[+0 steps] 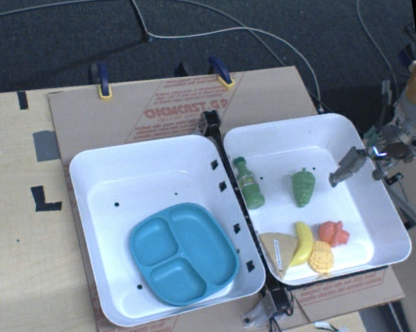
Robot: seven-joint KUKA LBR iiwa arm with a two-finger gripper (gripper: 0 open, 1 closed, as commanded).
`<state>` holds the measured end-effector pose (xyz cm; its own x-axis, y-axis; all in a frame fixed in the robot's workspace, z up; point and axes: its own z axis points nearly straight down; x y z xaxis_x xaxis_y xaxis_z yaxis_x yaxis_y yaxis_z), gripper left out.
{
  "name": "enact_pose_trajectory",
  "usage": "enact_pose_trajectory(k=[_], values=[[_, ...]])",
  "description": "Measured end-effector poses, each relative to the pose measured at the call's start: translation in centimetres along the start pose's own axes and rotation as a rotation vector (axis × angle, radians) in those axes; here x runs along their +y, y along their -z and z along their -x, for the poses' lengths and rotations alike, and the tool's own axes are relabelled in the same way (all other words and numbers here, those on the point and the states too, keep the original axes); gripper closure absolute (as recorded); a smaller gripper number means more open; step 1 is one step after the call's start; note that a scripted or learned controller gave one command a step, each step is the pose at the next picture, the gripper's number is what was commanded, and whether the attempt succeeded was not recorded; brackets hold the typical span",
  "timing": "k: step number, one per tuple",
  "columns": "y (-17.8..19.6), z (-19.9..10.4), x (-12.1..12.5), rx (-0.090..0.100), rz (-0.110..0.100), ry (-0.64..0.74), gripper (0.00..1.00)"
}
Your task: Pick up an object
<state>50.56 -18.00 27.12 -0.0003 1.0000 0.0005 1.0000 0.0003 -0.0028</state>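
One gripper (346, 165) is hovering over the right bin (341, 129) near its right rim; whether it is spread or closed cannot be told, and nothing is showing in it. Just left, a green pepper (303, 187) is lying with bare floor around it.

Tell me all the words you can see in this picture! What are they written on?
"CHEMCAST G.P.": my best reading of the big red letters on the brown cardboard sheet under the two white bins; they are blurry, so I am not sure of them.
Smaller red lines above and below it: too blurred to read.
Green bottle: if it has a label, it is too small to read.
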Motion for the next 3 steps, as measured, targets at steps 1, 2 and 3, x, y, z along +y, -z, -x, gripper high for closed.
enact_pose_trajectory(k=[1, 2, 3], values=[[-15.8, 3.6, 4.6, 0.003, -0.010, -0.001, 0.00], [-18.9, -0.8, 15.2, 0.000, 0.001, 0.005, 0.00], [-17.8, -0.5, 15.2, -0.001, 0.000, 0.001, 1.00]])
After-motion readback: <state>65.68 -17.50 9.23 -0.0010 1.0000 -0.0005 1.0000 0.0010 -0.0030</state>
